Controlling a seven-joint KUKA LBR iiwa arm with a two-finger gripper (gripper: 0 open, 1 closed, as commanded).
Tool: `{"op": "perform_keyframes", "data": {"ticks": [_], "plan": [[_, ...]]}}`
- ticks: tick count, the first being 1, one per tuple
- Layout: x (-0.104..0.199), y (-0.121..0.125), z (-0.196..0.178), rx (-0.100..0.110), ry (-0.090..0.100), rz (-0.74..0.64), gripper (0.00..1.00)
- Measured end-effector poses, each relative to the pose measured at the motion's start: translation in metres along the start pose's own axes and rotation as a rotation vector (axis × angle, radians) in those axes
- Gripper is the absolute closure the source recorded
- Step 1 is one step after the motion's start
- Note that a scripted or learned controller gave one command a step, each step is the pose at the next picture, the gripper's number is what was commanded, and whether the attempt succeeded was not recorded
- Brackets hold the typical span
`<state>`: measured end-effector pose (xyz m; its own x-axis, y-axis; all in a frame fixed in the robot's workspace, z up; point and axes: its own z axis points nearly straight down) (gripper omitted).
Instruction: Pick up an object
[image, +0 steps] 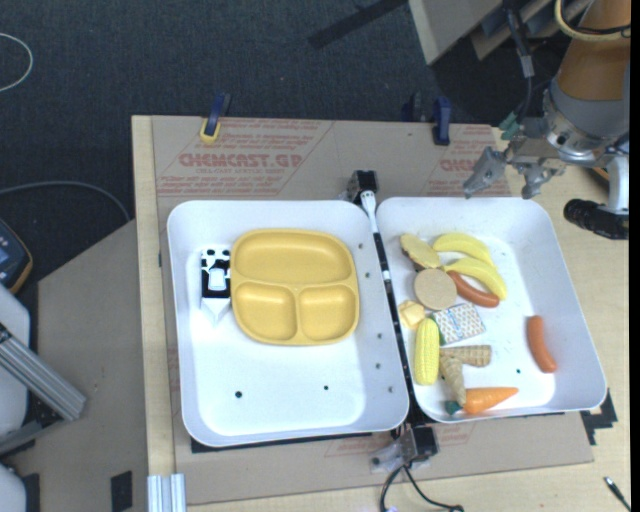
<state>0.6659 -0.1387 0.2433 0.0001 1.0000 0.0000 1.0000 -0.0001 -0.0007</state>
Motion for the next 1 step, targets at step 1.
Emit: {"op": "perform_keyframes", "data": {"ticks": [1], "plan": [[-0.0041, -0.0052, 0.061, 0.006, 0.001, 0.0, 0.0]]}}
